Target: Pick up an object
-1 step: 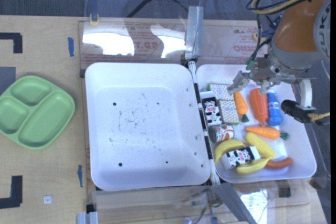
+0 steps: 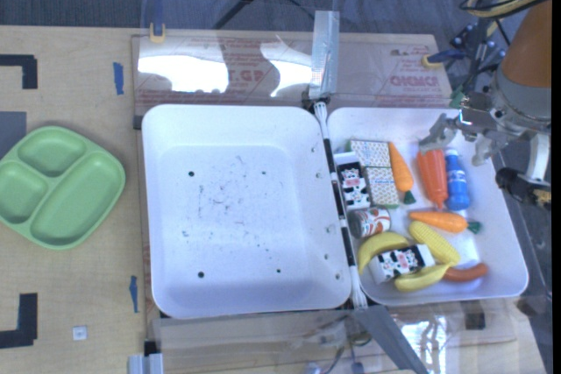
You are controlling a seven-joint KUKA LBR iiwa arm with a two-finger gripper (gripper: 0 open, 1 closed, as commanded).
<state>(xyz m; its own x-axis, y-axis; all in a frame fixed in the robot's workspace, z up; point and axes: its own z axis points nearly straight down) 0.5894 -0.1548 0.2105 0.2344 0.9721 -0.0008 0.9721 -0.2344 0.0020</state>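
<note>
While the pincer hangs spread at right, toy carrots, a blue bottle and bananas crowd beneath.

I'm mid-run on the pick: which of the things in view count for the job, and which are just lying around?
In play:
- hand, above the right bin's far corner
- toys in that bin: blue bottle, orange bottle, carrot, corn, bananas, cow-print cartons

Lying about:
- left bin
- green divided plate on the bench
</note>
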